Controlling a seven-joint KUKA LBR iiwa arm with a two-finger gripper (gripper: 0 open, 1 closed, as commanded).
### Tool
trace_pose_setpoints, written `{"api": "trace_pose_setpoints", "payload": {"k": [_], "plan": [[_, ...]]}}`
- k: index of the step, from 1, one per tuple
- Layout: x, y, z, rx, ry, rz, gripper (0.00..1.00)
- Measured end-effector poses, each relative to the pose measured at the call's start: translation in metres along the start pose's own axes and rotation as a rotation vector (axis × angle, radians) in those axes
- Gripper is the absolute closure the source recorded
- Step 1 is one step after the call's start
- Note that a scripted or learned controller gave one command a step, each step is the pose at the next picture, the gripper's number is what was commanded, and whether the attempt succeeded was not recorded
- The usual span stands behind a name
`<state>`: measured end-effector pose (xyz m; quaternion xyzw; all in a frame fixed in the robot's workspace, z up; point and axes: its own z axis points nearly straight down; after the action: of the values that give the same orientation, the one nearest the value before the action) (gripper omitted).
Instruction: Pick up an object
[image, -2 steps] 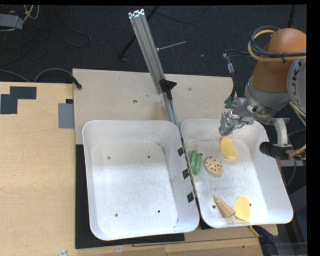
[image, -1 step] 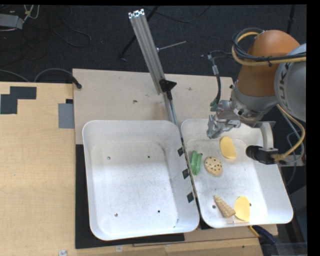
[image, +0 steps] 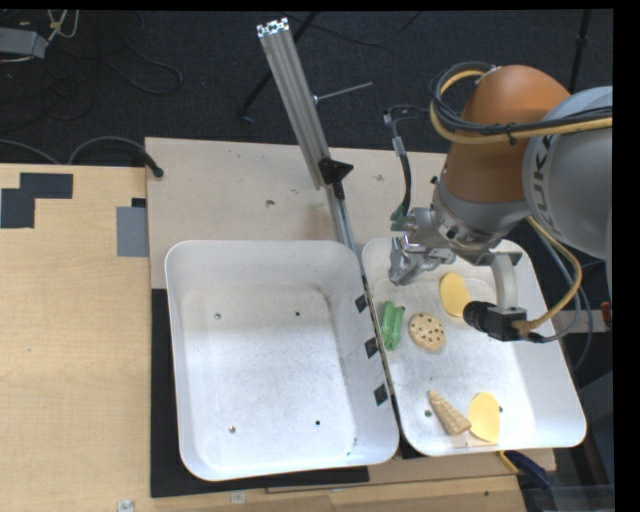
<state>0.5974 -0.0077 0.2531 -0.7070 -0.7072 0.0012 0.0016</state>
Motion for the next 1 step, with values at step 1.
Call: {"api": "trace_pose_setpoints", "payload": {"k": [1], "plan": [[0.0422, -0.0190, 0.0153, 0.003, 0.001, -0.003, 1.00]]}}
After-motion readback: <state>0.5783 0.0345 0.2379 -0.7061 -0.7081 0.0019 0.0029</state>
